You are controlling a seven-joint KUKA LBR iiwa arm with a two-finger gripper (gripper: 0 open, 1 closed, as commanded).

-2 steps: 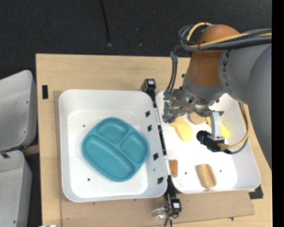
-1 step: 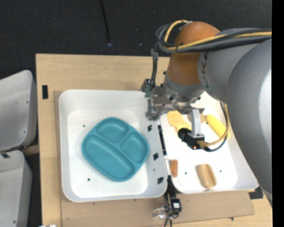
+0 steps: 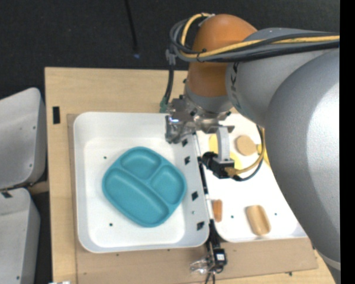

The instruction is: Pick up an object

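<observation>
A teal divided plate point(image 3: 143, 185) lies flat in the left bin point(image 3: 89, 229). In the right bin point(image 3: 284, 223) lie a round tan piece point(image 3: 245, 145), a tan oblong piece point(image 3: 258, 219) and a small orange-brown piece point(image 3: 216, 210). My gripper point(image 3: 178, 130) hangs low over the back of the divider between the two bins, just beyond the plate's far right corner. The wrist and orange band hide what is under it. Nothing is seen held.
The big grey arm covers the right bin's far and right parts. A yellow patch point(image 3: 215, 142) shows beside the wrist in the right bin. Wooden bench point(image 3: 59, 87) surrounds the bins, with a grey panel point(image 3: 12, 141) at the left.
</observation>
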